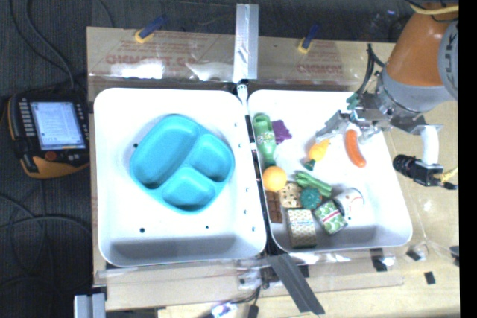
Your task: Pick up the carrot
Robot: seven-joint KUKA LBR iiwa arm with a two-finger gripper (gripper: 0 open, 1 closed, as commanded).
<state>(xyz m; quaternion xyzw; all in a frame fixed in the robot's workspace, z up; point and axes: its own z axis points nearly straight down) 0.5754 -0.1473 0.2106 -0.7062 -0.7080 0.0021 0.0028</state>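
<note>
carrot: small orange plastic carrot (355, 148), tilted, in right white bin (387, 227), toward its far right side, apart from the toy pile
gripper: two-finger metal gripper (350, 132) sits right over the carrot's top end; one finger splays out left, so it reads as spread fairly wide; carrot hangs at the tips but I can't confirm it's pinched between them, view too coarse
why there: arm reaches in from the right, so the carrot's spot by that wall is the easy approach; looks like mid-grasp or just-lifted, a guess
left bin: left white bin (112, 182) holds a light-blue three-compartment plastic dish (181, 160), centred
clutter: yellow-orange fruit toy (319, 152) just left of the carrot; orange ball (273, 178), green bottle (263, 138), small boxes on near side
writing: red print on the far cardboard (149, 56), not readable; box labels too small
</note>
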